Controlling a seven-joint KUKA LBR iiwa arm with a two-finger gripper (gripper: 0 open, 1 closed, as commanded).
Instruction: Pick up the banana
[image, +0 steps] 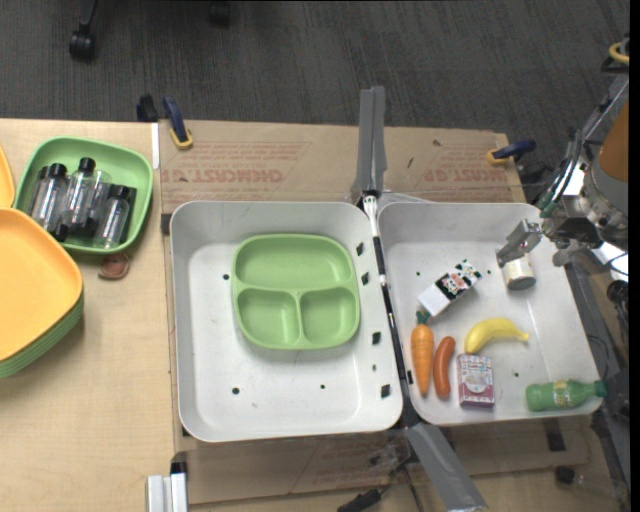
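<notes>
The yellow banana (495, 333) lies in the right white bin (400, 240), right of centre, curved side up. My gripper (543, 247) hangs over the bin's far right corner, well behind the banana and apart from it. Its two fingers stand spread, open, with nothing between them. A small white roll (518, 273) sits just below the left fingertip, between the gripper and the banana.
Around the banana lie a black-and-white carton (448, 288), a carrot (422, 357), a red sausage (443, 365), a pink box (476, 381) and a green bottle (563, 394). The left bin holds a green divided plate (296, 291). A green tray of bottles (85, 195) and yellow plates (35, 290) sit far left.
</notes>
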